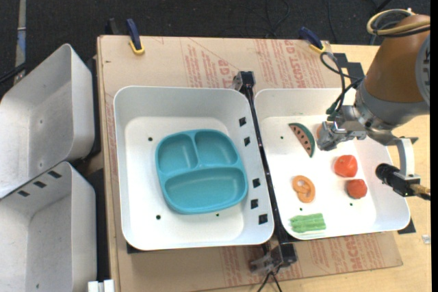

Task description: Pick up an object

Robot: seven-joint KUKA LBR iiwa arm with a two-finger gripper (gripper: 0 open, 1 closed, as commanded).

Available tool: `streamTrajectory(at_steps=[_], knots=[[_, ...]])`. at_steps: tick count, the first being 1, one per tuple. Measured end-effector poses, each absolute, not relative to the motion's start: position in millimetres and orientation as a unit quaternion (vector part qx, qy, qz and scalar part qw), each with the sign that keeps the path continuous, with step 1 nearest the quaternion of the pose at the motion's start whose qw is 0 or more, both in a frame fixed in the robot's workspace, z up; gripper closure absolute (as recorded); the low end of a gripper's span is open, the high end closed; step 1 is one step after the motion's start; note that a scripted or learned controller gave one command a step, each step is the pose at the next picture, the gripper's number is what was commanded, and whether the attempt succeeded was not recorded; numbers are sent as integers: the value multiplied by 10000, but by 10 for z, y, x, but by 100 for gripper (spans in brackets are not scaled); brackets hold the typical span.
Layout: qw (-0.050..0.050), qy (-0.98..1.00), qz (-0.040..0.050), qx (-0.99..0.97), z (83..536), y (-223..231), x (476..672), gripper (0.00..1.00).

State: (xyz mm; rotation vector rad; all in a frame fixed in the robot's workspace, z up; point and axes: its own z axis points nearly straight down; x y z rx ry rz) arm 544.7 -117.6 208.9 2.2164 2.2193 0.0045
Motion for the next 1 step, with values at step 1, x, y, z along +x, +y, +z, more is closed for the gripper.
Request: streamTrajectory(at_steps=[1], knots=[[17,7079,8,7063,2282,-1177,5456,100]])
